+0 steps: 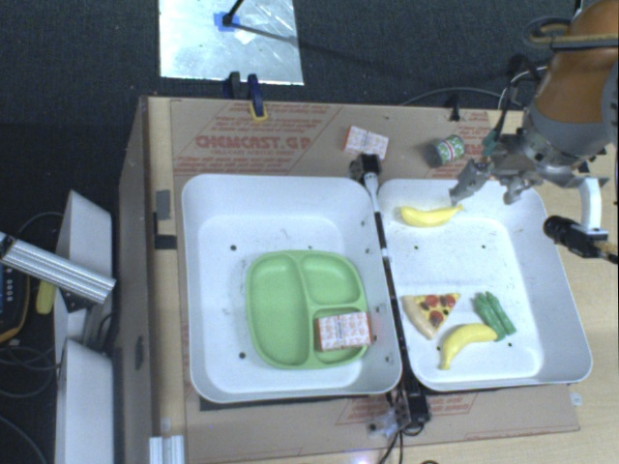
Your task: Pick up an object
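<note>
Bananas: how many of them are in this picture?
2. One banana lies at the far side of the right bin, just below the gripper. The other banana lies at the near side, beside the pizza slice and green beans.

One fixed camera looks down aslant on both white bins [290, 196].
</note>
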{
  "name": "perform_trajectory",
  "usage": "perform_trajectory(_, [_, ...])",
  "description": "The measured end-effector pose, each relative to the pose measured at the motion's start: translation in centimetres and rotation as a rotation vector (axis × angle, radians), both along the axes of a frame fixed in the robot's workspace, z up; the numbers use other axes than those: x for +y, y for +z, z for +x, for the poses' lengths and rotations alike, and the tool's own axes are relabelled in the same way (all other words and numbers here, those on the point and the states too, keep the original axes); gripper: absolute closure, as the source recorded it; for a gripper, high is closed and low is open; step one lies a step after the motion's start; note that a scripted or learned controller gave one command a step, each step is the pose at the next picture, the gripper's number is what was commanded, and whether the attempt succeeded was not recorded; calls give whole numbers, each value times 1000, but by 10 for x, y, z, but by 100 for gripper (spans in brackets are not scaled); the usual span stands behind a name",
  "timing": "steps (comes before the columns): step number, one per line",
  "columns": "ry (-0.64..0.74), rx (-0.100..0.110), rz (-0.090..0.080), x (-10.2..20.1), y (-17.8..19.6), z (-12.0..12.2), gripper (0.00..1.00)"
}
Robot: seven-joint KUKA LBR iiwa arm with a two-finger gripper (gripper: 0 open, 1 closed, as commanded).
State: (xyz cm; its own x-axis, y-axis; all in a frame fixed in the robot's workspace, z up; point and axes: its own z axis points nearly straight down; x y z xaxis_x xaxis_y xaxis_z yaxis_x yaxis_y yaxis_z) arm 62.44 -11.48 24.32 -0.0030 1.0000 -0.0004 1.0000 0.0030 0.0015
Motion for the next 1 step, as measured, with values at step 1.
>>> perform_trajectory(1, [-1,0,0,8,-159,-44,0])
